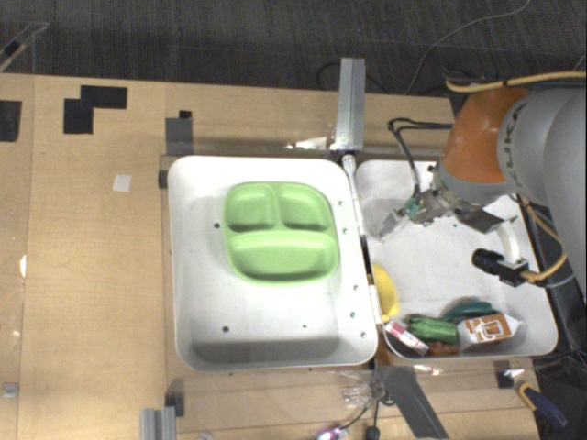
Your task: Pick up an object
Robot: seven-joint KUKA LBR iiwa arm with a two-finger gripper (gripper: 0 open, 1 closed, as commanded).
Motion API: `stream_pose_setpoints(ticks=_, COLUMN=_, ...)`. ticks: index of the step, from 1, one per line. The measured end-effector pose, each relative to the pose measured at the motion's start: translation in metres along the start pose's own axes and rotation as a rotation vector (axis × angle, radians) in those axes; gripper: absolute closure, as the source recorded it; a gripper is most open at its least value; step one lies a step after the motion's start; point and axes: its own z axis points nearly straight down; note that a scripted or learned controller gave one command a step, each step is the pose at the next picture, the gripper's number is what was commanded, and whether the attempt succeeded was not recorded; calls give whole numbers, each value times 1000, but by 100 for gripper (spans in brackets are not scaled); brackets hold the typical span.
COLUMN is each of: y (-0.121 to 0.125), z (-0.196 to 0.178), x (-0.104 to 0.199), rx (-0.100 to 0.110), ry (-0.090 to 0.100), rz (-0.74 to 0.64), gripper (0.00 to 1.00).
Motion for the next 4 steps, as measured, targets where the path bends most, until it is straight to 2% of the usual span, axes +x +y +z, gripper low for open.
stream_pose_setpoints(ticks=1, y=25, z=-97, x=-1, rx=8, ry=3, rz=13, gripper=0)
stream_pose_setpoints(ticks=2, y=-56, z=-17, x=20, rx=13, ry=5, rz=223, gripper=0)
stream_pose_setpoints(ticks=3, y=-98, z=-4, x=34, rx=-8, ry=-5, rz=189, gripper=0)
stream_pose_setpoints(ticks=4, y=-18, z=-118, x=-8, rx=8, ry=4, rz=-183, gripper=0)
